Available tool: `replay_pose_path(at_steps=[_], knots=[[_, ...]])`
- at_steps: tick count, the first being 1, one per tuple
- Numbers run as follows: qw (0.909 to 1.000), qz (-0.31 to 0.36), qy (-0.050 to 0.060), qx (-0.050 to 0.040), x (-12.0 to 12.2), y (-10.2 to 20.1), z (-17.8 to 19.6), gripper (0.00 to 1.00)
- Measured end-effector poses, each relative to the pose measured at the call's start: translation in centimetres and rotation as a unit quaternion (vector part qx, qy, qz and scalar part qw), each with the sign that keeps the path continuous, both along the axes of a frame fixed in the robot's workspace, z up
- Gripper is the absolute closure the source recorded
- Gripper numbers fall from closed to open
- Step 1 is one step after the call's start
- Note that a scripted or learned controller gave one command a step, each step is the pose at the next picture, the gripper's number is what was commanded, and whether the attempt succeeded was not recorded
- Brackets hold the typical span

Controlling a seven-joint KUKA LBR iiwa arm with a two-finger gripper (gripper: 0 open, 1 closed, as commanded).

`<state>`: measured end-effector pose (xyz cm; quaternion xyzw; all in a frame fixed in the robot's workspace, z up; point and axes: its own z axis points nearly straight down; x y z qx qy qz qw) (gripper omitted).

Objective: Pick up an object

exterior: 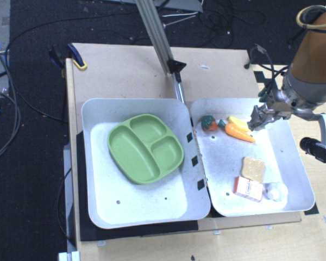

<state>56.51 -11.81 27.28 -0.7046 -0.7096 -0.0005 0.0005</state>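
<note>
Your view looks down at a slant on two shallow white bins set side by side. The left bin (pixel 98 200) bears one item, a green divided plate (pixel 145 148) with three compartments, lying flat toward the bin's 11 o'clock area.

The right bin (pixel 293 162) holds the loose candidates for the pick. A yellow-and-orange toy vegetable, most likely a carrot or corn piece (pixel 239 129), lies at the bin's 12 o'clock. Just beside it, at its 9 o'clock, sits a small red-and-green toy, perhaps a tomato or strawberry (pixel 208 123). Toward the bin's 5 o'clock you see a tan square block like a cracker or sponge (pixel 254 168), touching a small red-and-white box (pixel 248 188) below it, with a pale, glossy object (pixel 275 191) at the box's 3 o'clock.

The gripper (pixel 257 119) hangs at the 3 o'clock end of the yellow-and-orange toy, its tip meeting or nearly meeting that end. That placement suggests the toy is the intended target, approached from the side the arm enters.

You cannot tell how far the jaws stand apart: the tip is dark, small and merges with the toy's edge. Nothing is visibly held, and contact with the toy is uncertain. The arm's upper body is cut off at the frame's 2 o'clock corner. The pale object is too washed out against the white bin to identify, and the box's printing is illegible.
</note>
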Motion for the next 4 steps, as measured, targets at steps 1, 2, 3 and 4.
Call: replay_pose_path(at_steps=[1,2,3,4], knots=[[1.0,0.0,0.0,-0.0002,0.4,4.6,-0.4,1.0],[1.0,0.0,0.001,0.0001,-1.0,9.7,-0.7,1.0],[1.0,0.0,0.001,-0.0002,-1.2,14.7,-2.5,1.0],[1.0,0.0,0.0,-0.0004,-0.7,20.6,-2.7,1.0]])
